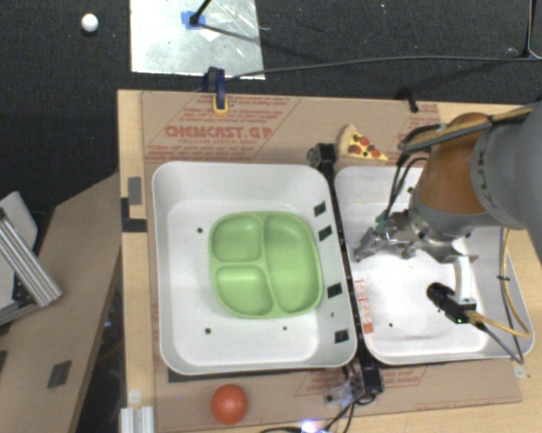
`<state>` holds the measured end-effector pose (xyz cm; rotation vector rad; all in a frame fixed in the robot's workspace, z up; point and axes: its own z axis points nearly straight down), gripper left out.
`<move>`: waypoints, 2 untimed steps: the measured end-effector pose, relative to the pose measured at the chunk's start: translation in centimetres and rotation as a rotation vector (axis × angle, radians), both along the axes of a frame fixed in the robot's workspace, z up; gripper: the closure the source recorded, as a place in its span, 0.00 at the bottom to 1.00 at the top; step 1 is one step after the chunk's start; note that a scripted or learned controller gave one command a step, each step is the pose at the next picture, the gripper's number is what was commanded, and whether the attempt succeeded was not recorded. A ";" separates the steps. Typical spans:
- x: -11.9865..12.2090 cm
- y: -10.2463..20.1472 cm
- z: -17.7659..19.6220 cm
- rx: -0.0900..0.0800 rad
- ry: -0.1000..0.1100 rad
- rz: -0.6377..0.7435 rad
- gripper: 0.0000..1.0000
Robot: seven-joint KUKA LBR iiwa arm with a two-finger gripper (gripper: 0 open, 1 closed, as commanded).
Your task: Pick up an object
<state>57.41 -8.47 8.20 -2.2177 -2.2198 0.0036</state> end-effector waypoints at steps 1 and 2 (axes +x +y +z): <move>0.1 0.0 0.2 0.000 -0.005 -0.001 0.00; 0.1 0.0 1.3 0.000 -0.007 -0.001 1.00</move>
